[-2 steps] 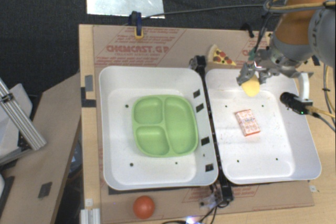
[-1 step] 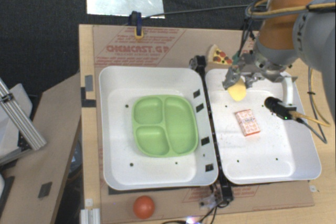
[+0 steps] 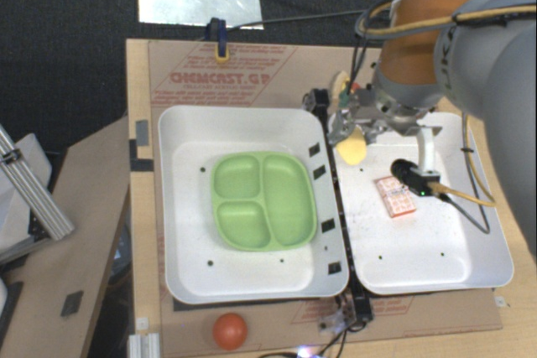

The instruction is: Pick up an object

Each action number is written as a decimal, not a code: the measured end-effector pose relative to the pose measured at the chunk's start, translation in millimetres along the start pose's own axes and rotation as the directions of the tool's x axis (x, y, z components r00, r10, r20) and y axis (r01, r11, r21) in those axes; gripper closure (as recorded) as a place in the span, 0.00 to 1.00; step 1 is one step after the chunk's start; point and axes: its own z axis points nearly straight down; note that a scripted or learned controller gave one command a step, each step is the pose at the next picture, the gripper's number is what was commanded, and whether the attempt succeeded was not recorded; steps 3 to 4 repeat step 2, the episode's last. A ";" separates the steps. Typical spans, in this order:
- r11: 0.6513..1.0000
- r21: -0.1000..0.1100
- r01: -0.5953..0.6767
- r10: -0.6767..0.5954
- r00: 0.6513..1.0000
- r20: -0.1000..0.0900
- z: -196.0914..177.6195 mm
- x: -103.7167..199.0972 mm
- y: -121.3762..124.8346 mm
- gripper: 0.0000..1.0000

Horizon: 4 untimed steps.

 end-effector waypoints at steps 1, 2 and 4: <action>1.000 -0.002 0.002 -0.002 1.000 -0.001 -16.0 55.2 0.3 1.00; 1.000 0.000 0.001 -0.001 1.000 0.000 -22.6 110.9 -16.0 1.00; 1.000 0.000 0.001 -0.001 1.000 0.000 -22.6 110.9 -16.0 1.00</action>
